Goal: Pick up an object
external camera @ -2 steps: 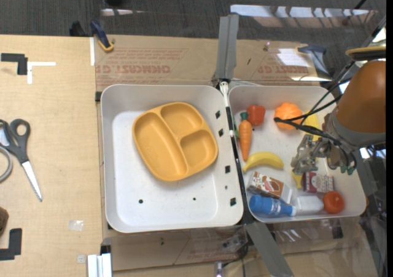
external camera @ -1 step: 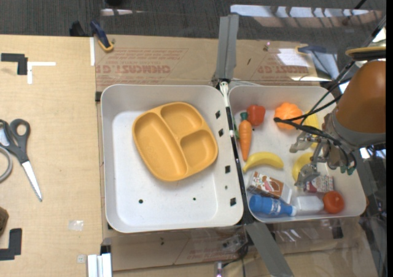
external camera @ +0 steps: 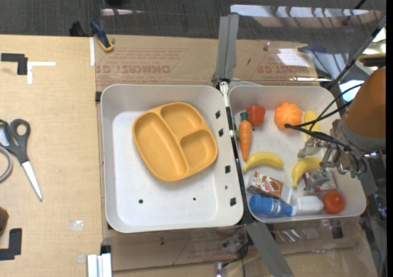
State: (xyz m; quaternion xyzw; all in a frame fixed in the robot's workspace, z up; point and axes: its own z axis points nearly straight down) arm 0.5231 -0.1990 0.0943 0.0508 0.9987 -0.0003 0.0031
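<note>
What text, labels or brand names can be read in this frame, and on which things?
Cardboard sheet behind the bins: red print, seen reversed; it may read "CHEMCAZ" or similar, too blurred to be sure.
Snack packet in the right bin: printing too small to read.
Blue bottle: no legible label.

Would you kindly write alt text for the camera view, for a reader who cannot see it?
A grey arm's tool hangs low over the right white bin, among toy food: two bananas, a carrot, an orange, a tomato and a blue bottle. The left white bin holds a yellow divided plate; scissors lie on the bench.
</note>
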